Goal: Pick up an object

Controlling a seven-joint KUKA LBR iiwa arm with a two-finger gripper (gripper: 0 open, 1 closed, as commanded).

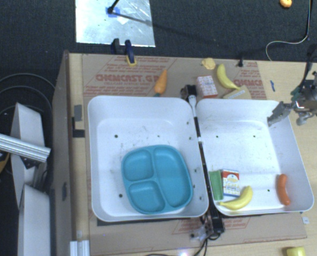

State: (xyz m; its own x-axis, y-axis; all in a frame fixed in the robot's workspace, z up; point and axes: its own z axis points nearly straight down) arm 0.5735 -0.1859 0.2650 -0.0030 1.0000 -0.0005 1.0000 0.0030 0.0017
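yellow curved banana point(238, 199) lies beside 1 orange sausage point(283, 189).

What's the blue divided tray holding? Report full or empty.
Empty. The blue divided tray lies flat in the left bin, and all three compartments show bare blue plastic.

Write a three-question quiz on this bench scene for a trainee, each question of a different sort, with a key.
1. True or false: the blue divided tray lies in the right bin.
2. Multiple choice: which lies nearest the banana in the right bin? A) hot dog B) small red and white box C) carrot
3. Fill in: the hand hovers over the right bin's far ____ corner.

Key: 1 false, the tray lies in the left bin. 2 B. 3 right.
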